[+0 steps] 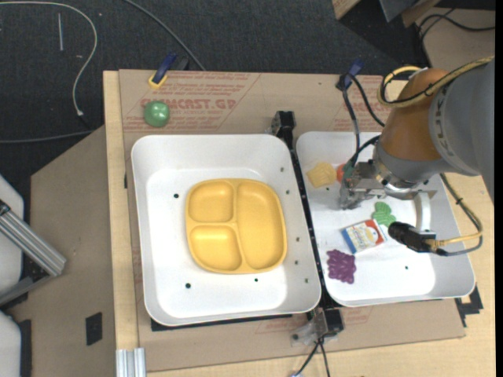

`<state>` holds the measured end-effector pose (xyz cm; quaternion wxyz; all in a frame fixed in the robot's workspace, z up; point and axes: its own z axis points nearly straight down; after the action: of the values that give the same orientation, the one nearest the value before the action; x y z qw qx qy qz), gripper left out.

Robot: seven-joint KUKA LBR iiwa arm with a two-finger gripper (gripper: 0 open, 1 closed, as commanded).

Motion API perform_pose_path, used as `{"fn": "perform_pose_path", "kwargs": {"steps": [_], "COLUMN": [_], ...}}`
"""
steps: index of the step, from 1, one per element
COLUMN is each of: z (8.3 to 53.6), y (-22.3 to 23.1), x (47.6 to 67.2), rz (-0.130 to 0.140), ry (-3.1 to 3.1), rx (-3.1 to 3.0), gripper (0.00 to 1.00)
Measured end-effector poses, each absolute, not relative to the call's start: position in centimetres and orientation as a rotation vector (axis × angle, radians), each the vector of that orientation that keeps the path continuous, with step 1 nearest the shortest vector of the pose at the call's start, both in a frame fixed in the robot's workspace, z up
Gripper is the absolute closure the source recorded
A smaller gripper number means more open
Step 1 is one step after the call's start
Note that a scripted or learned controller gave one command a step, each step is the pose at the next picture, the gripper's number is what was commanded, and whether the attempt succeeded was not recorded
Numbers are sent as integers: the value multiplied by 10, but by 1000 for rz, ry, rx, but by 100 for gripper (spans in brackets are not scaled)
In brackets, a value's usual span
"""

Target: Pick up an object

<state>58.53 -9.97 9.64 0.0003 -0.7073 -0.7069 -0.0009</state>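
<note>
Pincer (356, 197) low in right bin (448, 277), perhaps above pale-yellow block (320, 174).

Right bin (448, 285) crowded; yellow tray (236, 225) fills left bin centre

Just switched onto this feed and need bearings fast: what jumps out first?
The yellow divided plate sits in the middle of the left bin. The grey and orange arm reaches in from the right over the right bin, its gripper low among small items: a purple grape bunch, a small carton, a pale yellow piece. A green ball lies on the board outside the bins.
</note>
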Motion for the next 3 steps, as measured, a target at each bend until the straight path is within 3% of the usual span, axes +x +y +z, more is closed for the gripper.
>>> {"fn": "perform_pose_path", "kwargs": {"steps": [2,3], "z": [206,209], "y": [-108,-107], "x": [590,591], "rz": [-8,-3], "ry": [-2228,-2224], "rx": [-2225,-2222], "gripper": [100,100]}}
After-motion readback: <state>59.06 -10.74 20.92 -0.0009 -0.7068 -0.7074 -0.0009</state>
